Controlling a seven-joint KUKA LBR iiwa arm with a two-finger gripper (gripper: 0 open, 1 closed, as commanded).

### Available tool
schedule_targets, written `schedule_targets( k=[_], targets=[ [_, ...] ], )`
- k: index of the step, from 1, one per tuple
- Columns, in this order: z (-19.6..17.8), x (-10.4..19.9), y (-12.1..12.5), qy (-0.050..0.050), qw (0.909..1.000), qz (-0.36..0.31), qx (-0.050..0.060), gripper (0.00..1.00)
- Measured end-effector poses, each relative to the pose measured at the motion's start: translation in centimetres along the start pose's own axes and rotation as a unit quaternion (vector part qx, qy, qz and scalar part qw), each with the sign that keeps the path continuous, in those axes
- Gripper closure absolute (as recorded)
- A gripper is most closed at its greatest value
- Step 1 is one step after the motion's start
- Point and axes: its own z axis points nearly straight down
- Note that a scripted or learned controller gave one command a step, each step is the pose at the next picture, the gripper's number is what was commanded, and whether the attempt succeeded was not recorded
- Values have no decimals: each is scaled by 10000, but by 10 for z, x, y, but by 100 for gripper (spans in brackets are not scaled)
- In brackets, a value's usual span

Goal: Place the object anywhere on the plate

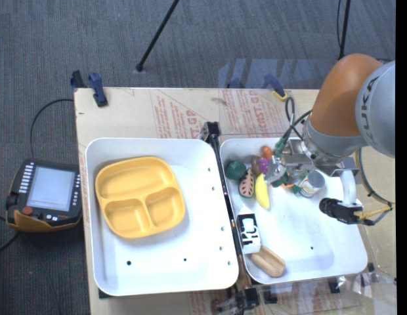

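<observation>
Bread roll (268, 262) lies at the near edge of the right bin (321, 241), with a black-and-white block (249, 232) just beyond it. Farther in sit a yellow banana (261, 191), a watermelon slice (247, 184) and a green vegetable (234, 169). The arm's jaws (282, 174) hang over this cluster; whether they are parted or gripping anything cannot be told. In the left bin (111, 268), the yellow divided plate (139, 196) lies flat.
</observation>
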Motion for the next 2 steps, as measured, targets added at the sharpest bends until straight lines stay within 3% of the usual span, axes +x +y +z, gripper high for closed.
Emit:
schedule_targets(
  k=[1,2],
  targets=[
    [-1,60,50,2,9986,-531,-16,100],
    [20,142,63,11,9990,-443,-8,100]
  ],
)
